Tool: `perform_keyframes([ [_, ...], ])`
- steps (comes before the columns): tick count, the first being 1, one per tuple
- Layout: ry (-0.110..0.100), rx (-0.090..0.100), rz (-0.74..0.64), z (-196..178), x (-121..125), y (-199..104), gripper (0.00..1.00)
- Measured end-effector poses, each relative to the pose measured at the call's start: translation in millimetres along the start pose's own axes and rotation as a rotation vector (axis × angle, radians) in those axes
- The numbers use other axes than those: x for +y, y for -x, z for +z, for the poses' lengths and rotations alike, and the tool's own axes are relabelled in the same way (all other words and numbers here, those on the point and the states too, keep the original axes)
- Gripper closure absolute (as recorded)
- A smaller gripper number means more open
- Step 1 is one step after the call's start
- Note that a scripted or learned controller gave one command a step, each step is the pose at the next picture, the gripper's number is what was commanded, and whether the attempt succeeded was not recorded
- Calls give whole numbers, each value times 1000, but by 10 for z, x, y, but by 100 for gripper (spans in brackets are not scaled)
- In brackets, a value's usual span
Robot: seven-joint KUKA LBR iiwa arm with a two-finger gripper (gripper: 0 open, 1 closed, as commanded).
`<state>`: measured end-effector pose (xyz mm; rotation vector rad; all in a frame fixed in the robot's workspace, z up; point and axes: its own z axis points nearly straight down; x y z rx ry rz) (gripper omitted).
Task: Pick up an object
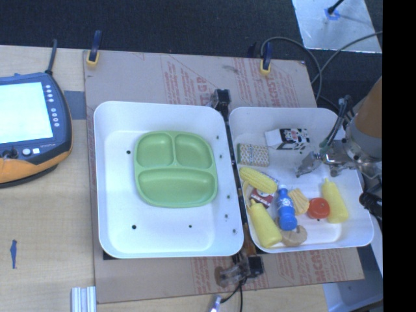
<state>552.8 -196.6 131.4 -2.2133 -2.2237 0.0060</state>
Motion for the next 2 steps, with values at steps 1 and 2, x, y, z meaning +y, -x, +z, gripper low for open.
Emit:
perform_keyframes([
  [1, 2, 0, -1, -15, -696, -420, 0],
  [2, 22, -14, 5, 286, -719, -958, 0],
])
